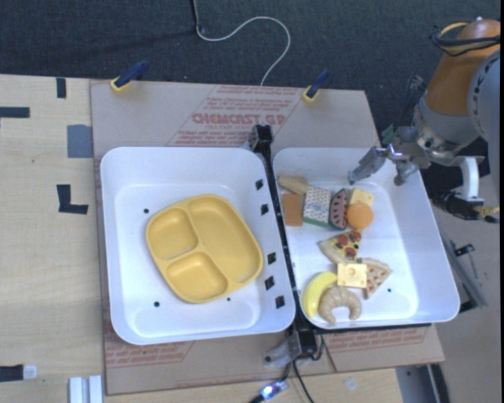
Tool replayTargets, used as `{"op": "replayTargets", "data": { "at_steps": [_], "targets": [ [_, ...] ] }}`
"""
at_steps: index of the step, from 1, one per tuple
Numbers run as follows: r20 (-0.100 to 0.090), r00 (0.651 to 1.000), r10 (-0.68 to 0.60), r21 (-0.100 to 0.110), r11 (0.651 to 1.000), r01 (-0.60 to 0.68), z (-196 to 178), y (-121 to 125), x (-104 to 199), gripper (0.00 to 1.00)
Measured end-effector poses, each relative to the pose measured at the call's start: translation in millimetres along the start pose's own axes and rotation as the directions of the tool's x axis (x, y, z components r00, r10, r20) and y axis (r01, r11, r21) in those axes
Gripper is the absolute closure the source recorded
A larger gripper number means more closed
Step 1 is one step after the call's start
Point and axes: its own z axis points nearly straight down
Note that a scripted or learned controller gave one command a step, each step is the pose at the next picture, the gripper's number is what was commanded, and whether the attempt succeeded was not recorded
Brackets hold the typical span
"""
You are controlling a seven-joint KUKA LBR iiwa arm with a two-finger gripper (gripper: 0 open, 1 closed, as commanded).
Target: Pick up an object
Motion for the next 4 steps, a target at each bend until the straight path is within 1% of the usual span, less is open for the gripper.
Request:
{"op": "replayTargets", "data": {
  "at_steps": [1,2,3,4],
  "targets": [
    [0.003,1.000,-0.003,-0.014,1.000,0.003,-10,3,0,0.00],
    [0.003,1.000,-0.005,-0.011,1.000,0.005,34,5,1,0.00],
    [0.005,1.000,-0.005,-0.015,1.000,0.005,86,6,2,0.00],
    [0.006,1.000,-0.006,-0.017,1.000,0.006,73,7,3,1.00]
  ]
}}
